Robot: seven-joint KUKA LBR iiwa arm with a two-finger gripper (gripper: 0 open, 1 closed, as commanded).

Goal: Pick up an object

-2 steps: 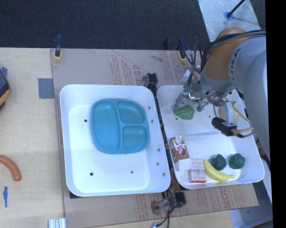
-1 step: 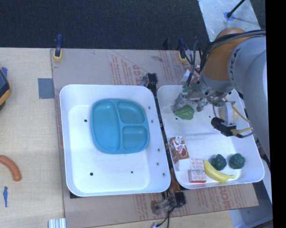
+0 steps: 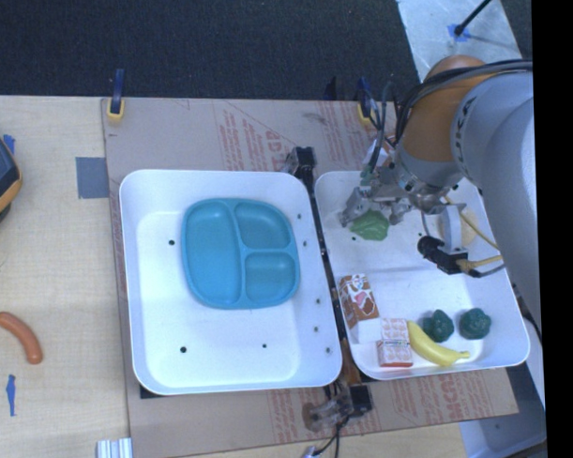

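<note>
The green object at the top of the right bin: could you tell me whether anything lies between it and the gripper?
Nothing visible does. The gripper is right at the green object, above its upper edge.

Arm enters from 3 o'clock, grey link filling the right side, orange band [image 3: 448, 105] up around 1 o'clock. Wrist bends down and toward 9 o'clock. Gripper [image 3: 366, 214] sits low at the end of it, right of frame centre, at roughly 2 o'clock. Dark cables loop over the wrist from 12 o'clock.
</note>
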